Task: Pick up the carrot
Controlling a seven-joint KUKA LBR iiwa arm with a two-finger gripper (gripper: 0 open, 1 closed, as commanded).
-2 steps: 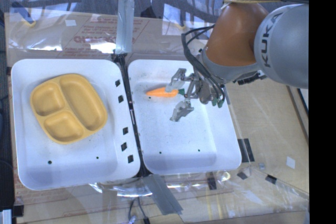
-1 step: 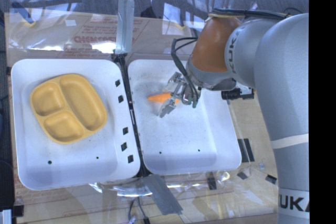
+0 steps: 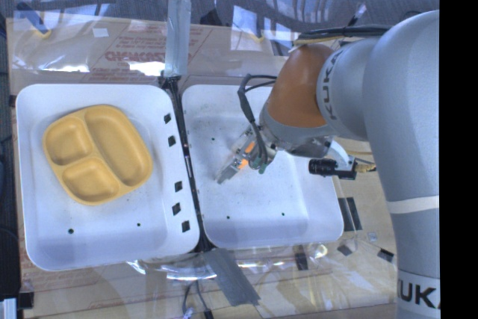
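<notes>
A: What's sitting in the left bin (image 3: 30,235)?

B: A yellow divided plate (image 3: 97,153), three compartments, lying toward the bin's upper-left part, a bit nearer the left wall than the right. Rest of that bin's floor is showing bare white w/ a few small dark dots.

A: And btwn the bins?

B: Their inner walls are meeting at a dark seam w/ small black tabs running down it. A strip of grey tape (image 3: 178,33) is running up from the seam's top end over the clear plastic sheet (image 3: 82,48) covering the bench behind.

A: Right bin (image 3: 314,224)?

B: The arm (image 3: 373,93) is reaching in from the right, orange band above the wrist, and it's hanging over the bin's middle. The gripper (image 3: 240,160) is pointing down-left, tip just left of the bin's centre, close to the floor.

A: Carrot?

B: Small orange bit (image 3: 242,158) is showing right at the fingers, so the carrot's lying around the bin's centre, at the gripper tip. Can't tell if it's actually btwn the fingers or just beside them.

A: Jaws spread or closed?

B: Can't tell, too small and shadowed.
</notes>
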